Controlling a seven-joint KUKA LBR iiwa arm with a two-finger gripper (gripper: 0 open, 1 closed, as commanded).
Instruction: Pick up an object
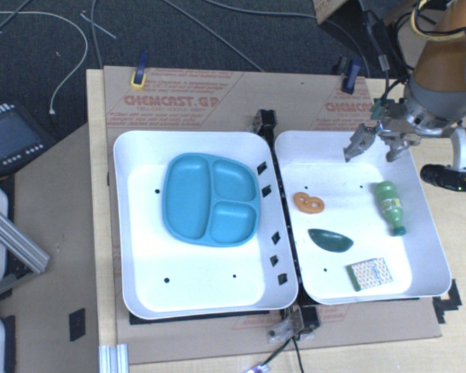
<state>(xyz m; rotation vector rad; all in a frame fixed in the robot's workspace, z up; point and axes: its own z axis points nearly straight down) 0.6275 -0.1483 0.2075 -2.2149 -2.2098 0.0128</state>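
My gripper (pixel 374 148) hangs over the far part of the right bin (pixel 326 158), fingers spread open with nothing between them. Below it in that bin lie a green bottle (pixel 390 206) on its side near the right wall, an orange pretzel-shaped piece (pixel 308 203) near the left wall, a dark green oval object (pixel 330 241) in the middle, and a small patterned packet (pixel 370 273) near the front edge. The gripper stands apart from all of them, above and behind the bottle.
The left bin (pixel 140 208) holds a blue divided plate (pixel 211 199). Black clamps (pixel 265 120) sit along the seam between the bins. Cables lie on the dark floor behind the bench, and blue clips (pixel 140 74) hold the cardboard.
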